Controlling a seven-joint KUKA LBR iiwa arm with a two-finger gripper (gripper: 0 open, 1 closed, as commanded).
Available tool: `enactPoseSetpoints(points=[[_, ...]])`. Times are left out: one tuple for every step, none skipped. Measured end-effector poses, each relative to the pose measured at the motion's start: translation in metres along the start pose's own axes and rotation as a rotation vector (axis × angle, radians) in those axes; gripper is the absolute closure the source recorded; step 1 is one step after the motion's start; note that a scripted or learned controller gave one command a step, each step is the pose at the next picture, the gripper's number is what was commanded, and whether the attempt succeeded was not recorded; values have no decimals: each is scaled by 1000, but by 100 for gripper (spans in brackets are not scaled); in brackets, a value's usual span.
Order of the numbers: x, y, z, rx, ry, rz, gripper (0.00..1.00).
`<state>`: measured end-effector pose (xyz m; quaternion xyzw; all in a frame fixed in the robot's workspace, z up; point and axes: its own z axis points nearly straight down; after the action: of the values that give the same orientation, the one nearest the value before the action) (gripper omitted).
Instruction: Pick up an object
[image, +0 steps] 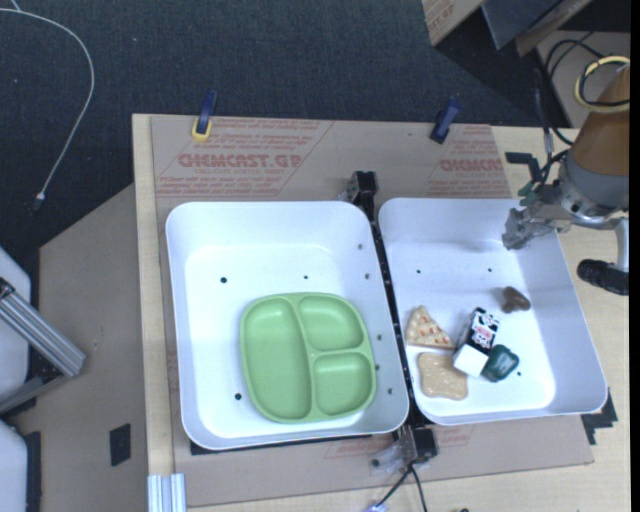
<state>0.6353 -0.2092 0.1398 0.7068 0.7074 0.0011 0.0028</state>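
The right bin (440, 240) holds several small items near its front. A tan waffle-like wedge (428, 328) lies at the left, with a tan biscuit shape (442, 378) below it. A white block (468, 360), a black, white and red piece (484, 328) and a dark green object (501, 363) cluster together. A small brown lump (515, 297) lies apart, further back. My gripper (517, 230) hangs over the bin's far right part, above and behind the brown lump, with nothing visibly in it.
The left bin (200, 250) holds a green three-compartment plate (307, 355). Black clips (362, 186) join the bins at the middle seam. Blue and yellow clamps (204, 118) pin the cardboard base at the back.
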Motion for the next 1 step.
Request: enactPoseSetpoints(points=[[-5, 3, -44, -1, -1, 0, 100]])
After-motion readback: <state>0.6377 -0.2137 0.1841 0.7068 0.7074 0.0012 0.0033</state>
